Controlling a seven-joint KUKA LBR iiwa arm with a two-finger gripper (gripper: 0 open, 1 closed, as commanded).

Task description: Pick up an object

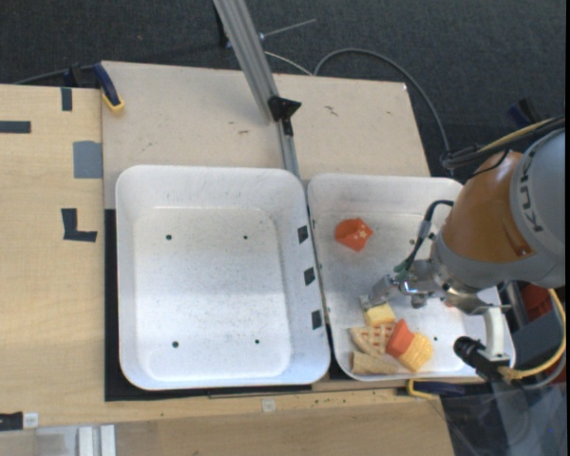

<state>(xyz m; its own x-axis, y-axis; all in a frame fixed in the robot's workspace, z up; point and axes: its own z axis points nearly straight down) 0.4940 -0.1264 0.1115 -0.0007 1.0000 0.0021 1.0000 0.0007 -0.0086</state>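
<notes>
In the right bin (pixel 380 190) a red-orange block (pixel 353 234) lies alone near the upper middle. A cluster sits at the bin's front: a pale yellow cube (pixel 381 314), a tan waffle-like piece (pixel 368 338), a red piece (pixel 399 338), a yellow ridged piece (pixel 417 351) and a tan slab (pixel 372 363). My gripper (pixel 388 293) hangs low over the bin floor just above the yellow cube, reaching in from the right. Nothing is visibly held.
The left bin (pixel 209 274) stands beside the right one, sharing a raised rim with black clips (pixel 310 275). A metal rail (pixel 252 50) slants in from the top. Cables (pixel 484 359) run by the arm at the right bin's front right corner.
</notes>
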